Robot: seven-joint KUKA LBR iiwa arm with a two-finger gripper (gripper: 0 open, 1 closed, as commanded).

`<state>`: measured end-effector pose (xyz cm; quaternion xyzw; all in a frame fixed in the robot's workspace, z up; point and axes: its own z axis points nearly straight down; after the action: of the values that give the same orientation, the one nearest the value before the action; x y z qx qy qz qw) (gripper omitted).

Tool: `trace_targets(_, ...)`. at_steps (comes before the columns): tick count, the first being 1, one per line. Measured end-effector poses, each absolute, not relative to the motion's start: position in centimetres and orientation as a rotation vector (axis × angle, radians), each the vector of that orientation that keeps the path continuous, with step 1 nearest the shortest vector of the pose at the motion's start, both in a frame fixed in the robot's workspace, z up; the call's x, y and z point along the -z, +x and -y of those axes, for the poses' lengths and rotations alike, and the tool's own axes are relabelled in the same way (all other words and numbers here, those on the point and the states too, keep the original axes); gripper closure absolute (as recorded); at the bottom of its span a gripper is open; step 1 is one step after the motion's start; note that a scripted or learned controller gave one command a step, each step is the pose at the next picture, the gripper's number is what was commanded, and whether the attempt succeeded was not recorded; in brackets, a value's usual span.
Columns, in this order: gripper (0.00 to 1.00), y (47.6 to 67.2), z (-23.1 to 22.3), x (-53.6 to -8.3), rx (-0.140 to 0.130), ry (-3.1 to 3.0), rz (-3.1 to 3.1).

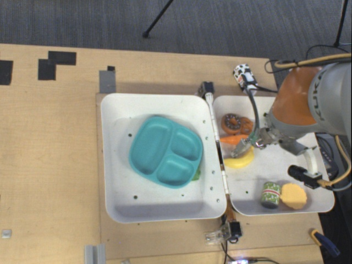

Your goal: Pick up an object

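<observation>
Over the right bin (324, 202), the arm (308, 100) reaches in from the right and its tool (254, 142) sits low among a cluster of things at the bin's left side. Just beside the tool lie a yellow banana (241, 159), an orange carrot (231, 140) and, a little farther, a brown doughnut (235, 123). The tool's tip is touching or nearly touching the banana and carrot, but the parts blur together there, so I cannot tell how far it is parted or whether it has anything in its grip. Nothing looks lifted: banana, carrot and doughnut all seem to rest on the bin floor. At the near edge of the same bin, well apart from the tool, sit a small green can (270, 194) and a yellow-orange lump (294, 196). The left bin (118, 197) holds a teal divided plate (166, 152), untouched. As a judgement, the pick is at the reach-and-grasp stage: the approach is made, while closing on one item, likely the banana or carrot, and raising it clear are left to do
</observation>
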<state>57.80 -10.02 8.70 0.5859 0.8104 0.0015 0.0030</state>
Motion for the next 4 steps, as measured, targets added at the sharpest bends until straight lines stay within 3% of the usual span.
trace_targets(1,0.0,59.6,8.9,-8.7,-0.006,2.056,-2.368)
trace_targets(2,1.0,59.3,9.9,-9.6,0.02,2.057,-2.362)
trace_targets(3,0.0,59.5,9.3,-9.7,0.003,2.054,-2.364)
trace_targets(4,0.0,60.9,9.2,-8.6,0.005,1.868,-2.524)
